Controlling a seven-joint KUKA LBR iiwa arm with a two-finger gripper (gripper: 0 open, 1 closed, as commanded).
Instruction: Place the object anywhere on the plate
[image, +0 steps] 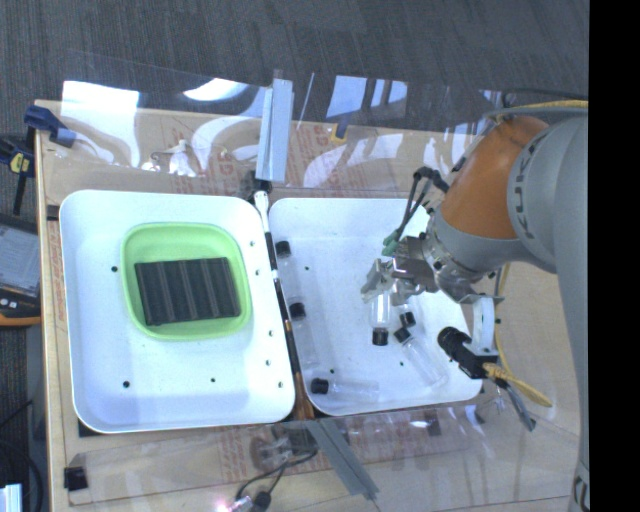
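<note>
With the dark ribbed rectangular object (187, 290) already on the green plate (135, 250), the gripper (392, 335) hangs over the right white bin (330, 225), its opening impossible to tell, so retreat seems next.

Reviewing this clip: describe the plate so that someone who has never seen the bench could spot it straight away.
Start with the left white bin, the one away from the arm. In its upper middle lies the plate, a light green rounded square with a raised rim. A dark grey ribbed rectangle lying on it sets it apart, and nothing else on the bench is green.
</note>
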